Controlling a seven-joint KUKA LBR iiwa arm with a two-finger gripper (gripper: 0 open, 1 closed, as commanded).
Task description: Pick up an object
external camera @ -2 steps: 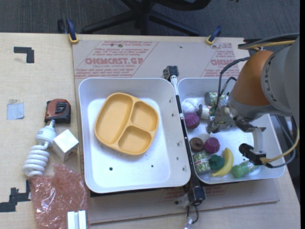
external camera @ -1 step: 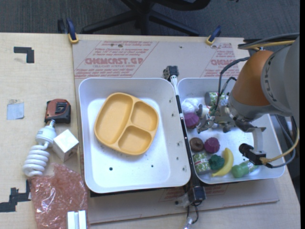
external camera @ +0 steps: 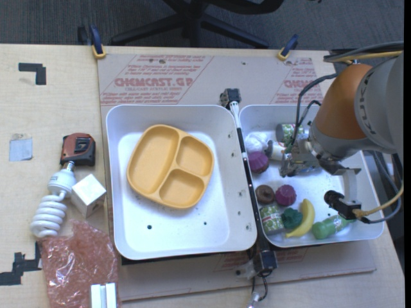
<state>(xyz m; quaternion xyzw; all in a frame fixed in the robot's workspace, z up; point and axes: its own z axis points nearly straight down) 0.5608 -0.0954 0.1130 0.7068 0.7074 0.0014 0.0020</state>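
The right bin [external camera: 366, 172] holds several small toys. Along its left side lie a purple fruit [external camera: 259, 162], a white lump [external camera: 259, 140] and a green can [external camera: 288, 132]. Near the front sit a brown doughnut [external camera: 264, 193], a magenta ball [external camera: 286, 194], a banana [external camera: 304, 218], a dark green piece [external camera: 291, 217], a patterned can [external camera: 271, 219] and a green bottle [external camera: 330, 226]. My gripper [external camera: 292, 163] hangs low in the middle of this bin, just right of the purple fruit and below the green can. The arm's body covers its tips.
The left bin [external camera: 128, 230] carries a yellow divided plate [external camera: 170, 165]. On the bench to the left lie a tape measure [external camera: 78, 149], a spiral light bulb [external camera: 51, 205], a white cube [external camera: 88, 192] and a pink bag [external camera: 77, 262]. A cable [external camera: 379, 205] loops over the right bin's right side.
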